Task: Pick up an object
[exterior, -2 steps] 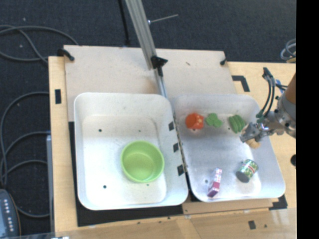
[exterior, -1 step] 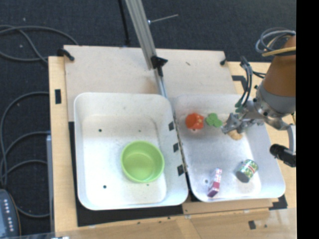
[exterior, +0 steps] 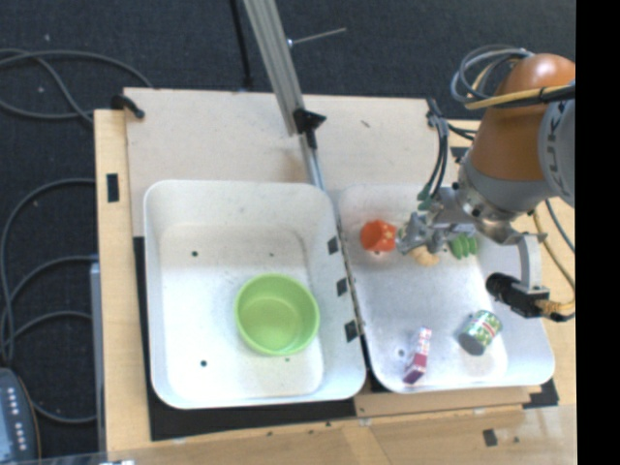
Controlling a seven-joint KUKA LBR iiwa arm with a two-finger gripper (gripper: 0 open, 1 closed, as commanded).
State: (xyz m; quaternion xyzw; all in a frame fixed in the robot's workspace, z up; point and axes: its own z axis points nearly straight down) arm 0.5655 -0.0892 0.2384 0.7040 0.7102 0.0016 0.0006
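Note:
The gripper [exterior: 418, 239] hangs over the back of the right bin [exterior: 441, 303], beneath the orange-banded wrist. A small tan object [exterior: 424, 255] lies directly under its tip, touching or nearly touching it. An orange-red round toy [exterior: 379, 236] sits just to the left of the gripper. A green piece [exterior: 463, 245] lies just to its right. Nearer the front of the right bin lie a pink and white carton [exterior: 418, 355] and a green and grey can [exterior: 480, 331]. A lime green bowl [exterior: 277, 314] sits in the left bin [exterior: 194, 260].
A slanted aluminium post [exterior: 276, 56] rises from behind the bins, its base near the divide between them. Black cables and a black connector [exterior: 513, 294] hang off the arm over the right bin's right edge. Dark floor with cables surrounds the bench.

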